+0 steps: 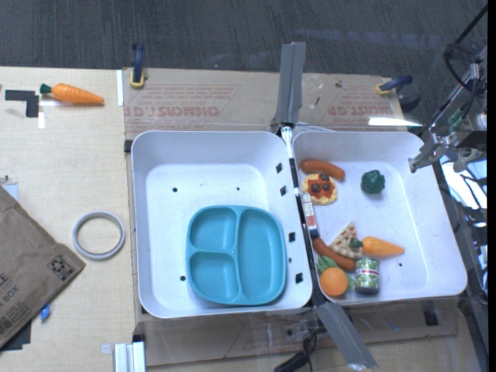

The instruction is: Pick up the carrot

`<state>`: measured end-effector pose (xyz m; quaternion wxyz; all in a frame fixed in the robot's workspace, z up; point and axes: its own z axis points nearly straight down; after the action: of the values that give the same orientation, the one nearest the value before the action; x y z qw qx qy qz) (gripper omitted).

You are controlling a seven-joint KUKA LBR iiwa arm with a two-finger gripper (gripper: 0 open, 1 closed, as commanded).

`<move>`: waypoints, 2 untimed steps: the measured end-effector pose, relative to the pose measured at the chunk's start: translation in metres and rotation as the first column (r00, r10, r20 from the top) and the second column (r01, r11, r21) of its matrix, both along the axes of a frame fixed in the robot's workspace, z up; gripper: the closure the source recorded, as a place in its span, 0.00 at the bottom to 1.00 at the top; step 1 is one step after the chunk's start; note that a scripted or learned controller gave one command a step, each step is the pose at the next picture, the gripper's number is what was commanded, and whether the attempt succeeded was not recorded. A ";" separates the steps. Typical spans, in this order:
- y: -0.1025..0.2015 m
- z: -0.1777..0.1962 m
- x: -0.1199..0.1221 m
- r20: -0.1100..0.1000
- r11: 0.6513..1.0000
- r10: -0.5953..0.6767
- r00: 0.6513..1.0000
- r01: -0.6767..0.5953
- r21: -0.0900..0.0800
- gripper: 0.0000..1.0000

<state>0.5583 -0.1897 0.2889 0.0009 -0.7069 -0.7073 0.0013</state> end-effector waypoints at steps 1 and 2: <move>-0.019 -0.117 -0.061 0.001 0.997 0.072 0.997 -0.072 0.001 0.00; 0.021 -0.179 -0.055 0.024 0.994 0.114 0.993 -0.113 -0.010 0.00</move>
<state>0.5037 -0.1689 0.1098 -0.0110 -0.6655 -0.7463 -0.0044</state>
